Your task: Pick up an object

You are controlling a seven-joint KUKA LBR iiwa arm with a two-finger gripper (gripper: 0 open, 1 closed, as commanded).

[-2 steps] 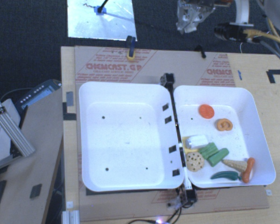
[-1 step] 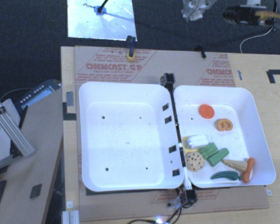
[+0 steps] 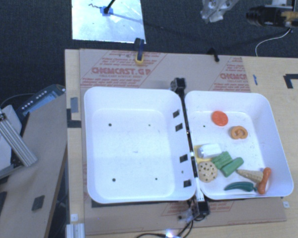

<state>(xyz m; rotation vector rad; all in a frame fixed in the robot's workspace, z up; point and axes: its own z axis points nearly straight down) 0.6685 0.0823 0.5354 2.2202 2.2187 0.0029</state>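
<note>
Nearest, along the 6 o'clock wall of the right bin (image 3: 275, 128): one green pepper (image 3: 240, 186), dark and curved, lying flat; one orange carrot-like piece (image 3: 263, 180) just at its 3 o'clock, tilted; one tan cone (image 3: 250, 174) between them, tip toward 9 o'clock. One round speckled cookie (image 3: 207, 171) at the bin's 7 o'clock corner. Two green blocks (image 3: 227, 163) side by side (touching, slanted), just past the cookie. One white-and-yellow block (image 3: 207, 150) at their 10 o'clock, against the divider side. Farther on, one brown pretzel-shaped ring (image 3: 238, 132), well apart from the cluster. Farther still, one flat orange-red disc (image 3: 219, 118) toward the bin's 12 o'clock.

Two white bins in all; left bin (image 3: 134, 143) at 9 o'clock of the right one, walls touching along the clipped seam.

Farthest, at the view's 1 o'clock, above the dark floor and beyond the bench: gripper (image 3: 214, 6), pale and blurred — cannot tell whether parted or closed, nothing visibly held.
</note>
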